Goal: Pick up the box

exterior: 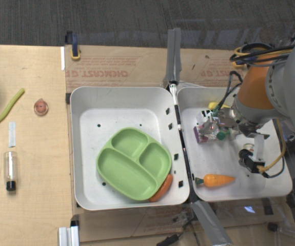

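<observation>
A: Where was the box?

B: The box [203,134] was in the right bin [214,158], in its far-left part near the divider between the bins. It was small, purplish and partly see-through.

A: And the gripper?

B: The gripper [215,123] was low in the same bin, just right of the box. The arm [260,91] came in from the right, orange band above the wrist.

A: Open or closed? Was it holding the box?

B: I couldn't tell, the tip was too small and cluttered. The box's right edge met the tip or sat just beside it. Most of the box stuck out to the left, and I couldn't tell if it was resting on the bin floor.

A: Anything crowding it?

B: A small green bit [221,135] was just right of the box, under the gripper. A yellow bit [212,106] was on the gripper's far side. I couldn't make out what either one was.

A: What else was in that bin?

B: A carrot [216,180] lay at the near edge, well apart from the box, with its tip pointing right. Black cable [250,160] hung off the wrist, right of the gripper.

A: And the left bin?

B: The left bin [116,106] held a green divided plate [134,163], tilted. An orange thing [162,188] poked out under its near-right edge.

A: The bench?

B: At far left were a green bean [6,109], a pink blob [41,106] and a vial [10,170].
</observation>
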### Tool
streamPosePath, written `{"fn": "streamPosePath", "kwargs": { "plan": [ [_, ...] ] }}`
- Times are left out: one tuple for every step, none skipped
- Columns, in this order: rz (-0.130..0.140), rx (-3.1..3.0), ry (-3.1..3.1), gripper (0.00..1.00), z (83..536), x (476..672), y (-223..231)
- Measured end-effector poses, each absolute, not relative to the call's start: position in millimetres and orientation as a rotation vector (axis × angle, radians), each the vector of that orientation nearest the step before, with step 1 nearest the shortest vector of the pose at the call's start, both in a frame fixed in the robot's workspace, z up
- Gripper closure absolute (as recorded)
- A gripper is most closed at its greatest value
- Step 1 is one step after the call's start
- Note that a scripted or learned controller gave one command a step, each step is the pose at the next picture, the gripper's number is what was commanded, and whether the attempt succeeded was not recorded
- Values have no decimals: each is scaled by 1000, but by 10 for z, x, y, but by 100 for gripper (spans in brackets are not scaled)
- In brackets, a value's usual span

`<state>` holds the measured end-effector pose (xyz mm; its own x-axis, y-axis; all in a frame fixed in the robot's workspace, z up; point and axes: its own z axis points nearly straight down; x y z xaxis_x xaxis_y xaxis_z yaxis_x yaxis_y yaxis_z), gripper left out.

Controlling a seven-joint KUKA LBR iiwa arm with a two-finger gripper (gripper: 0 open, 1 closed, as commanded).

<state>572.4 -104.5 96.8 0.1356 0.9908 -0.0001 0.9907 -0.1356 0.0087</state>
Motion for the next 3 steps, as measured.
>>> {"fn": "streamPosePath", "kwargs": {
  "plan": [
    [5,2356,2064,0,967,5742,-966],
    [4,2132,2294,0,970,5916,-981],
    [6,2127,2295,100,1071,5926,-980]
  ]
}}
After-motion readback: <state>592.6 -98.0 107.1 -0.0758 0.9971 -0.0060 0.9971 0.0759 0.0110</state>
